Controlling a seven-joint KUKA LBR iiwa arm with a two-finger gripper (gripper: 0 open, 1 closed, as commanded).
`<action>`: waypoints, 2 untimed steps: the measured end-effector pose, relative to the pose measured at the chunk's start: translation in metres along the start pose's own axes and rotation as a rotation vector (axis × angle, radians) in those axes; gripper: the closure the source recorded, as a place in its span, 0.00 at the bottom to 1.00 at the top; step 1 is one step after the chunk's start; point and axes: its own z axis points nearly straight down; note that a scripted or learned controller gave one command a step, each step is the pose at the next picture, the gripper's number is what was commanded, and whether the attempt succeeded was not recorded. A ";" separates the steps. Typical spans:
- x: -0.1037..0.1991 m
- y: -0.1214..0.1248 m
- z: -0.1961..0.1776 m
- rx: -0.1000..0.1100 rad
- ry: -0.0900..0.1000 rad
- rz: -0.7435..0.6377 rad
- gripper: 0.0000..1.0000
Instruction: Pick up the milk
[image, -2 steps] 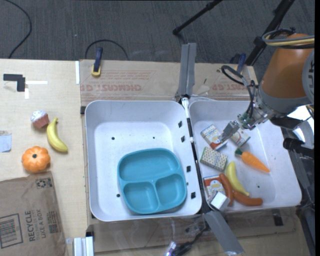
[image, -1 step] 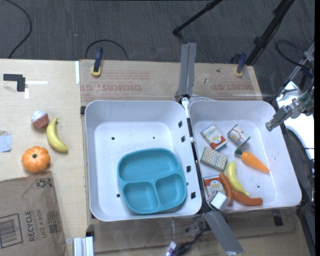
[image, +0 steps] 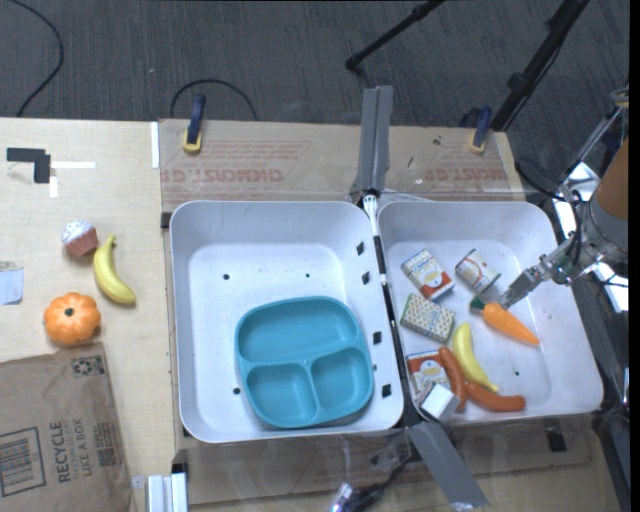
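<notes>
White right bin (image: 560, 385) holds milk carton (image: 427, 274), lying near divider, untouched. End effector (image: 520, 288) low beside carrot (image: 512, 325), apart from carton; finger state cannot be told. Pickup not begun.

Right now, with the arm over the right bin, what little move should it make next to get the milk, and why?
Probably a short shift toward the bin's middle and far side. The gripper sits by the carrot's green end, not on a carton. The small carton that looks like the milk lies just beyond, toward the divider. I cannot tell it from the other carton with certainty.
</notes>
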 end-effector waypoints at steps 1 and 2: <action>-0.049 0.024 0.095 -0.003 -0.002 -0.049 0.00; -0.049 0.024 0.095 -0.003 -0.002 -0.049 0.00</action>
